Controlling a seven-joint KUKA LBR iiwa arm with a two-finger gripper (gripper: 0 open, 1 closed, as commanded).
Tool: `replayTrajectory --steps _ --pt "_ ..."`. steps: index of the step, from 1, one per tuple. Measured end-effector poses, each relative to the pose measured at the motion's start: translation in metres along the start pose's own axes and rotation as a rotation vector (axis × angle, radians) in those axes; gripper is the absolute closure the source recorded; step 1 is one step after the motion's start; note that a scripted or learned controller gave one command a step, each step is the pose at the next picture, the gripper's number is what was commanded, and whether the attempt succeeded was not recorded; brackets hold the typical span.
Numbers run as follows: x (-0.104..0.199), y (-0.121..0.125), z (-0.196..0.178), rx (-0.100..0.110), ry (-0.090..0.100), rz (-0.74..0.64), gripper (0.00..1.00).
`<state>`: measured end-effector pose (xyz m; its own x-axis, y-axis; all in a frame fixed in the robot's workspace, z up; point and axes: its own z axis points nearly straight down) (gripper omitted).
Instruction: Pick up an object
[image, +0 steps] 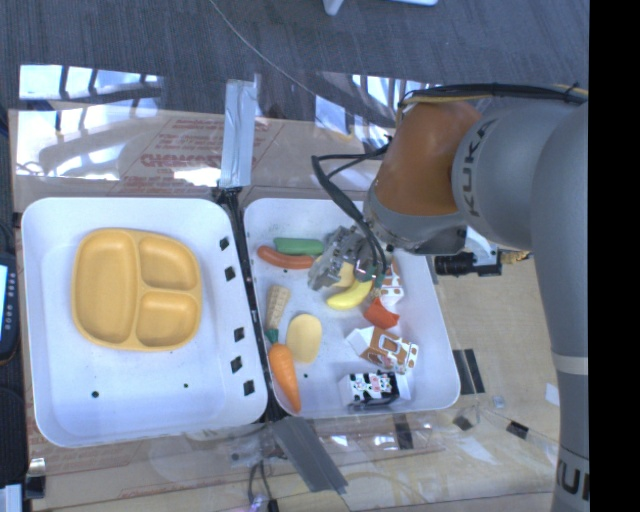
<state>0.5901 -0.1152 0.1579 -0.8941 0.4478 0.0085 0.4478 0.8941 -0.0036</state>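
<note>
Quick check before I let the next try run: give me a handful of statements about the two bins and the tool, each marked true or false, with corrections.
1. The yellow divided plate lies in the left bin. True.
2. The carrot lies in the left bin. False: it lies in the right bin, near its front left corner.
3. The tool is over the right bin, close to the banana. True.
4. The green vegetable lies near the right bin's front edge. False: it is toward the back, just behind the red sausage.
5. The black-and-white carton sits near the right bin's front edge. True.
</note>
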Motion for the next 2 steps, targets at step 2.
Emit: replayTrajectory --steps 2 --pt "0.060 0.008 -0.032 -0.002 -0.007 -0.146 1.00"
